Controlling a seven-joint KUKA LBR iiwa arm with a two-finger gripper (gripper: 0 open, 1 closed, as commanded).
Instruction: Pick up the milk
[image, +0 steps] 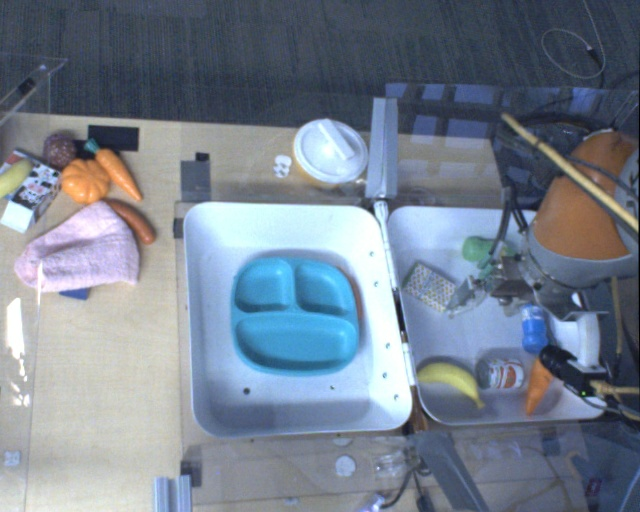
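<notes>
The milk (430, 286) is a small carton with a checked pattern, lying flat in the left part of the right bin (440, 225). My gripper (470, 293) hangs low over that bin, just right of the carton and close to its right edge. I cannot tell whether it touches the carton. The grey arm with its orange band (588, 205) reaches in from the right and hides part of the bin's far right side.
The right bin also holds a green item (478, 247), a blue bottle (535, 328), a can (503, 374), a banana (450, 381) and a carrot (539, 388). A blue divided tray (296, 312) lies in the left bin (210, 300). A white lid (331, 150), a pink cloth (80, 252) and toy food sit on the bench.
</notes>
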